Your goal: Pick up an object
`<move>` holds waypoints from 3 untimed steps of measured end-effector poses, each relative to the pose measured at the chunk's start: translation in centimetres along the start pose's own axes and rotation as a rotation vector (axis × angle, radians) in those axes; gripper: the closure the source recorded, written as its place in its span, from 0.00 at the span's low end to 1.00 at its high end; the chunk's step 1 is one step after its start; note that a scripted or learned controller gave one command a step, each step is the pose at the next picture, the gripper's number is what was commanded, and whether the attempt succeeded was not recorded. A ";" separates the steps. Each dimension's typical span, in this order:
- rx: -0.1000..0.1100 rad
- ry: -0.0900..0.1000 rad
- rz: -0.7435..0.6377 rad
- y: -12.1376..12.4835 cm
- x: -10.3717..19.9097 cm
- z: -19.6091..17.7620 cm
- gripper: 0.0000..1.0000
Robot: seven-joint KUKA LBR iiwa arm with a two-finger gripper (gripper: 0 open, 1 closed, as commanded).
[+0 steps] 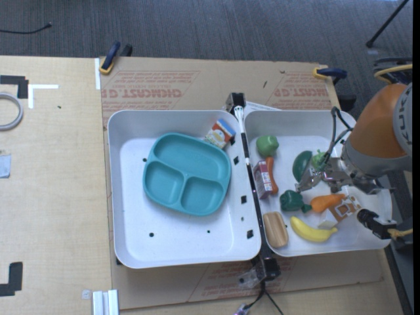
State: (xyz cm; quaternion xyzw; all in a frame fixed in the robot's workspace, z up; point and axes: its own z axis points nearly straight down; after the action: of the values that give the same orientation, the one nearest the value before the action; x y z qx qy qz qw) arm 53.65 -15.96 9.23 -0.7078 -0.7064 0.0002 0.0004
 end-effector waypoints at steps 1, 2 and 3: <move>-0.001 -0.001 -0.004 5.1 2.1 0.0 0.00; -0.002 -0.001 -0.005 5.1 2.1 -1.0 1.00; 0.001 0.000 -0.003 1.8 6.6 0.0 1.00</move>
State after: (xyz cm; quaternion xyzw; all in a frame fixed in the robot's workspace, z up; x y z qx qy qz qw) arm 55.46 -9.37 9.20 -0.7067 -0.7075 0.0005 0.0006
